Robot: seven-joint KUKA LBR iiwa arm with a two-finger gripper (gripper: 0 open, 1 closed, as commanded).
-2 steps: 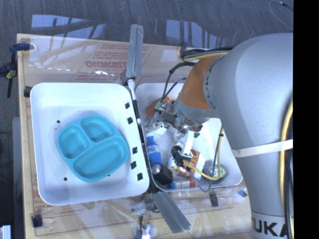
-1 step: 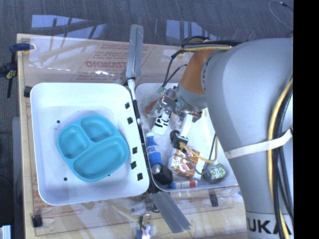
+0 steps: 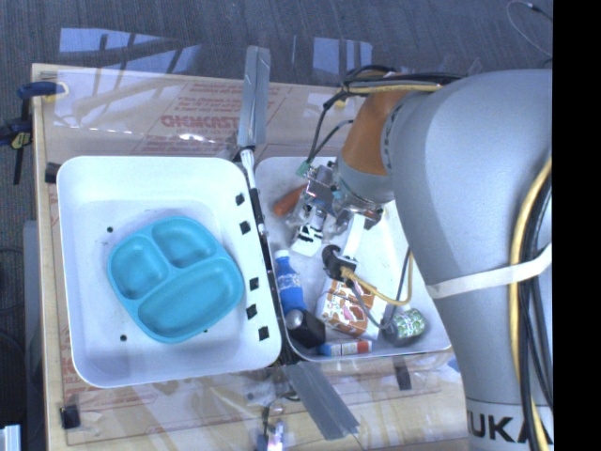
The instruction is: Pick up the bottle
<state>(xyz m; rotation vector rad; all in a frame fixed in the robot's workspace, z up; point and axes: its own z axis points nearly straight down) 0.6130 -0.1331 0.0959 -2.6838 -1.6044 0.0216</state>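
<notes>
Right bin (image 3: 427,338) is crowded: the bottle (image 3: 288,285) lies along its left wall, a patterned carton (image 3: 346,310) and a marker (image 3: 345,348) toward the near edge. "KUKA" reads on the arm's base. The gripper (image 3: 317,216) hangs low mid-bin; whether it grips, I cannot tell

Arm reaches from right, tool (image 3: 315,216) low in right bin (image 3: 424,344) near its upper left, bottle (image 3: 287,285) lying along the bin's left wall beside a snack packet (image 3: 346,310), blue divided plate (image 3: 176,277) in left bin (image 3: 84,186) on table (image 3: 122,111).
</notes>
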